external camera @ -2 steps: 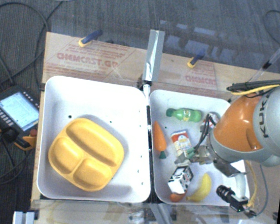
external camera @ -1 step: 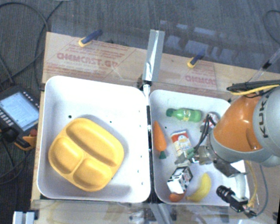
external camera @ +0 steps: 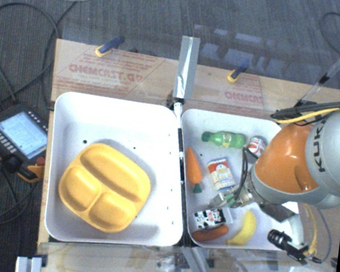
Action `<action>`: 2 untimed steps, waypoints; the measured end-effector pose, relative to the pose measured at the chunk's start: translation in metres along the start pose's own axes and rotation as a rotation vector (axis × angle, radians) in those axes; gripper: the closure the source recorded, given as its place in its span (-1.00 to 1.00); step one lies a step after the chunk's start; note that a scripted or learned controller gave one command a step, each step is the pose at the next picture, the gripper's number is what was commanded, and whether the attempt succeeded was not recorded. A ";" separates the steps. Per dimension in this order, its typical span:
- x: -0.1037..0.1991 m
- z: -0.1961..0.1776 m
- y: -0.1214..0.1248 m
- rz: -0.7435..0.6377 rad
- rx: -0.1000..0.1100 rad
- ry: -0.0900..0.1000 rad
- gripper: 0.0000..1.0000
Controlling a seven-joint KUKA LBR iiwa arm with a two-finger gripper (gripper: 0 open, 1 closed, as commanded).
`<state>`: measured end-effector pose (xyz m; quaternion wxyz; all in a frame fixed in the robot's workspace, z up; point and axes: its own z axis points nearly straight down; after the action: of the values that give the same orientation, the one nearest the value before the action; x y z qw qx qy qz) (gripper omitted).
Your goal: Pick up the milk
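The milk point(external camera: 211, 217) is a small black-and-white patterned carton lying near the front of the right bin point(external camera: 183, 184). A reddish sausage point(external camera: 209, 232) lies just in front of it and a banana point(external camera: 243, 229) to its right. My gripper point(external camera: 229, 199) hangs low in the right bin, just behind and to the right of the milk, between it and a red-and-white box point(external camera: 221, 173). The arm's grey and orange wrist point(external camera: 284, 166) hides the bin's right part. Nothing shows held in the gripper.
In the right bin a carrot point(external camera: 194, 168) lies along the left wall, with a green bottle point(external camera: 223, 139) and a soda can point(external camera: 256, 145) at the back. The left bin point(external camera: 73, 113) holds a yellow divided tray point(external camera: 105, 186).
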<state>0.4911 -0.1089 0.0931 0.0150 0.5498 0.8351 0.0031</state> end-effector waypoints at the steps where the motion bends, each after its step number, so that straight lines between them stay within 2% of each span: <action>1: 0.008 -0.028 -0.004 -0.081 0.018 0.023 -1.00; 2: 0.008 -0.028 -0.004 -0.081 0.019 0.023 -1.00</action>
<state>0.4833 -0.1028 0.1205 0.0001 0.5156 0.8568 0.0007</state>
